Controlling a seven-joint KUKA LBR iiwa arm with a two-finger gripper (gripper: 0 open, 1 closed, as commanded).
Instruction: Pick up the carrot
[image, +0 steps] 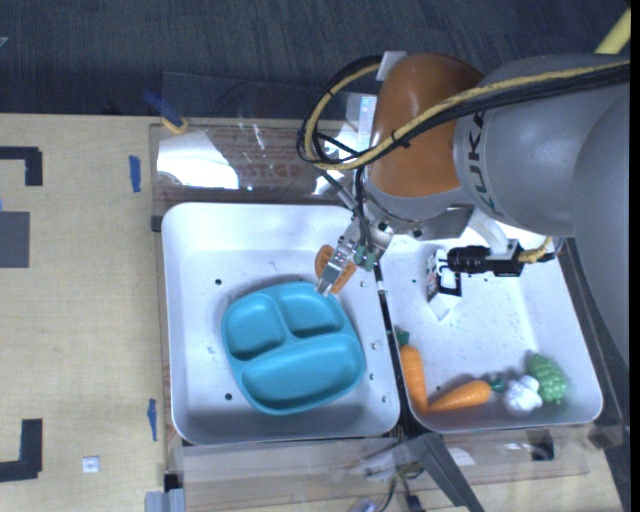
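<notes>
Two shallow white bins (190, 300) sit side by side on a wooden bench. Two-finger gripper (335, 268) over left bin, above blue plastic divided plate (290, 345), fingers clamped on small orange carrot (328, 263).

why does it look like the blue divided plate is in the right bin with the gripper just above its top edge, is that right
Not quite: the camera view shows the blue divided plate in the left bin, not the right one. The rest holds: the gripper is just above the plate's top edge, with a small orange piece at its fingers. The right bin holds two carrots.
</notes>
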